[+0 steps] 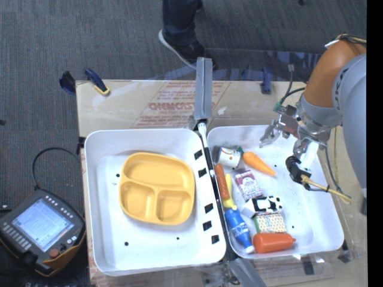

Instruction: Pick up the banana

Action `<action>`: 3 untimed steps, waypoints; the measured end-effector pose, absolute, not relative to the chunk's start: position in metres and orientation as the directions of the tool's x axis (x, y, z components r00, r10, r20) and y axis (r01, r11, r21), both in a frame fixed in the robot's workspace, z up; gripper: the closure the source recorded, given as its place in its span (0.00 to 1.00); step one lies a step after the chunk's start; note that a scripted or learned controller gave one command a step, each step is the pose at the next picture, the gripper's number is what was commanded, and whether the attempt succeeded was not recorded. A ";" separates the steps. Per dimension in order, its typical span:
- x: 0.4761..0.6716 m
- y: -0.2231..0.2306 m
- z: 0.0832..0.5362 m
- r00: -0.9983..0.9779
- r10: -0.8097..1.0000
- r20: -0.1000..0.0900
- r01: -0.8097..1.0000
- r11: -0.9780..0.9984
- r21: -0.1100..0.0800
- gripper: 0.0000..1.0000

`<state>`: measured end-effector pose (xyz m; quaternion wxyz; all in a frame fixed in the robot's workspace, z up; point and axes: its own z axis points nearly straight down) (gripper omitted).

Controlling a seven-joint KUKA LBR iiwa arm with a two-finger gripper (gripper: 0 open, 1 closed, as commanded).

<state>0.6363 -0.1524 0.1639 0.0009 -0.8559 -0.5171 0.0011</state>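
Observation:
The banana (228, 192) shows as a narrow yellow strip in the right bin (326, 211). It lies near the bin's left wall, wedged between an orange-red sausage (221, 181) and a pink-and-white box (248, 185), and is partly covered. My gripper (280, 131) hangs over the far right part of that bin. It is above and to the right of an orange carrot (260, 162), well away from the banana. Nothing is visibly held in it.
The right bin also holds a small can (227, 156), a cow-patterned item (267, 204), a blue bottle (238, 226), a waffle-print box (270, 222) and a red-orange block (273, 242). A yellow divided tray (157, 188) lies in the left bin (102, 232). A teach pendant (40, 228) sits at lower left.

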 end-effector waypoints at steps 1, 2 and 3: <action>0.587 -0.179 0.087 0.391 0.920 0.001 0.920 -0.391 -0.003 0.00; 0.644 -0.101 0.086 0.528 0.849 -0.001 0.849 -0.528 -0.004 0.00; 0.645 -0.196 0.224 0.507 0.862 -0.001 0.862 -0.507 -0.003 0.00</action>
